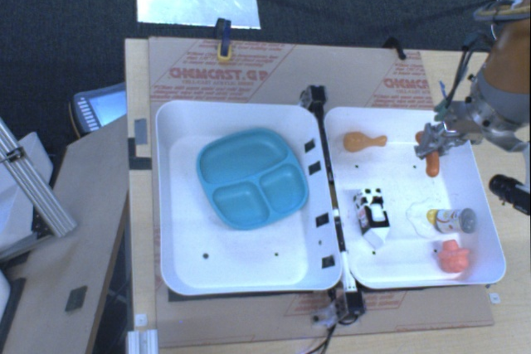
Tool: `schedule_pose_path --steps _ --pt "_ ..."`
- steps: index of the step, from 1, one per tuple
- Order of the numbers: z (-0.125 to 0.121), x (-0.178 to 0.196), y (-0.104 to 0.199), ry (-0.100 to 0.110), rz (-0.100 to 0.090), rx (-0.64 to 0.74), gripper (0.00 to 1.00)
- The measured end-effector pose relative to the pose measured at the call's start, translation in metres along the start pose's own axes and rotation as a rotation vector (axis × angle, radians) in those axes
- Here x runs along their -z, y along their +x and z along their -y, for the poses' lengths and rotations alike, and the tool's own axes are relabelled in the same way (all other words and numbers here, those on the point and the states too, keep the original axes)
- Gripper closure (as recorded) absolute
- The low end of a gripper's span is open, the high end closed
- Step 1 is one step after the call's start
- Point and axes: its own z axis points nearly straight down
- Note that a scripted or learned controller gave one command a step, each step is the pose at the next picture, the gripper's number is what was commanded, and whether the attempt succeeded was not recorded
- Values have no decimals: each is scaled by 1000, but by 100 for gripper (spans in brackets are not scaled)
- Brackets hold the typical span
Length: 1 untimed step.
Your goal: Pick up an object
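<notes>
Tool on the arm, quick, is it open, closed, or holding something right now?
Tool: cannot be told whether open or closed. It sits low over the right bin, right at the small orange object; no object is visibly between its fingers.

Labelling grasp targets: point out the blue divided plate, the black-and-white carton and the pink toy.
blue divided plate (pixel 249 178): camera view, centre ridge where its compartments meet.
black-and-white carton (pixel 372 215): camera view, middle of its upper face.
pink toy (pixel 453 257): camera view, middle of its body.

arm (pixel 506 83) in from right | gripper (pixel 433 143) low (wrist angled left)
</notes>
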Motion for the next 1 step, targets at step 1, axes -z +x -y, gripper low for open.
schedule_pose_path --steps 1 --pt "1 3 47 0 0 1 100"
